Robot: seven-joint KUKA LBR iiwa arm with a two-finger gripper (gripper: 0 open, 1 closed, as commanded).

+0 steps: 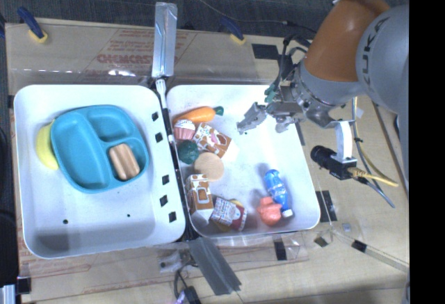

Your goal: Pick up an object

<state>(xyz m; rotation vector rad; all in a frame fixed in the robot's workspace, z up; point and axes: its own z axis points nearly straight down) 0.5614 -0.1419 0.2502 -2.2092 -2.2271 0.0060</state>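
My gripper (265, 122) hangs over the upper right part of the right bin (306, 177), open, with nothing between its fingers. Below it in that bin lie a blue bottle (276, 188) and a pink-red toy (270, 211). To its left lie an orange carrot (200, 115), a cupcake (184, 130), a snack packet (213, 140), a dark green piece (188, 152) and a round tan biscuit (211, 168). A small carton (199, 191) and another packet (228, 213) rest near the bin's front wall.
The left bin (83, 233) holds a blue divided plate (87, 142) with a brown sausage-like roll (124, 161) in one compartment, and a yellow item (44, 147) tucked under its left side. A metal bar (164, 38) stands behind the divider between the bins.
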